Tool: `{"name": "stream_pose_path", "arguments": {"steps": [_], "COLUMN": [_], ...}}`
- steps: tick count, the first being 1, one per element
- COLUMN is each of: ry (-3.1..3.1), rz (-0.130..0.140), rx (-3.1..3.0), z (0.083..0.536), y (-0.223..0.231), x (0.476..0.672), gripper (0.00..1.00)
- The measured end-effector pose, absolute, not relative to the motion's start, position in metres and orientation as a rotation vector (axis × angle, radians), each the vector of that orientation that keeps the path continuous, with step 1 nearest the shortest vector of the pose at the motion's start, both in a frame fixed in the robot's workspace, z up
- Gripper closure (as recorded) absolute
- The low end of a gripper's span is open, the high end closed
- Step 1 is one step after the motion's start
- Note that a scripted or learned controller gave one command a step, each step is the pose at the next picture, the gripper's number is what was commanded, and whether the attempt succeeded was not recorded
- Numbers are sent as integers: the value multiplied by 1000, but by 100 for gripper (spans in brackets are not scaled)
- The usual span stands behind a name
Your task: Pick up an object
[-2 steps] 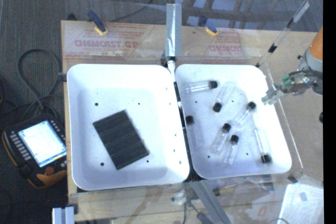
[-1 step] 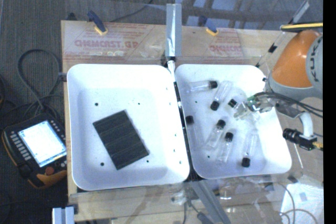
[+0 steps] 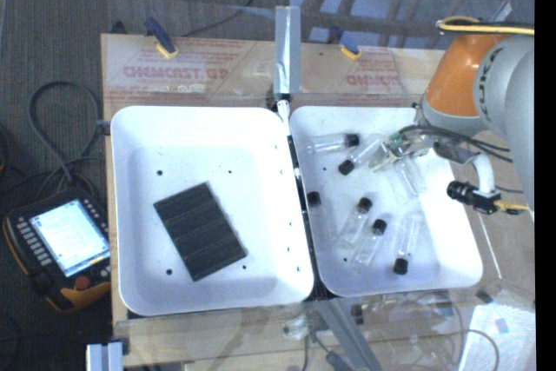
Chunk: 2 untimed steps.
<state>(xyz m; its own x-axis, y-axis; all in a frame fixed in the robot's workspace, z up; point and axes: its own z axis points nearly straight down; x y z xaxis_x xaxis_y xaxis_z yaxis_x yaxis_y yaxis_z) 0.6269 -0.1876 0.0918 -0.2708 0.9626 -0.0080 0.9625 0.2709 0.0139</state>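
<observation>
Six clear vials with black caps [image 3: 362, 219] lie scattered in the right bin [image 3: 452, 269]. One dark ribbed pad [image 3: 199, 230] rests in the left bin [image 3: 139, 274]. The gripper [image 3: 401, 143] hovers over the vials, its state impossible to tell.

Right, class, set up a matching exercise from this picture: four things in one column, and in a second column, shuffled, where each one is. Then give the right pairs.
Things:
1. dark ribbed panel
2. clear vials with black caps
3. handheld controller with a lit screen
4. orange band of the arm

Places:
A. on the floor, beyond the left edge of the bench
B. lying in the right bin
C. above the right bin's far right corner
D. lying flat in the left bin

Pairs: 1-D, 2-B, 3-A, 4-C
</observation>
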Motion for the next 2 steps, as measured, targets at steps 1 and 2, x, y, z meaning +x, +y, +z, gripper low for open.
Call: {"name": "stream_pose_path", "arguments": {"steps": [1,2], "ry": [2493,2427], "rz": [11,-1], "rx": [1885,1992], "z": [101,153], "y": [-187,-142], "x": [628,669], "gripper": [100,100]}}
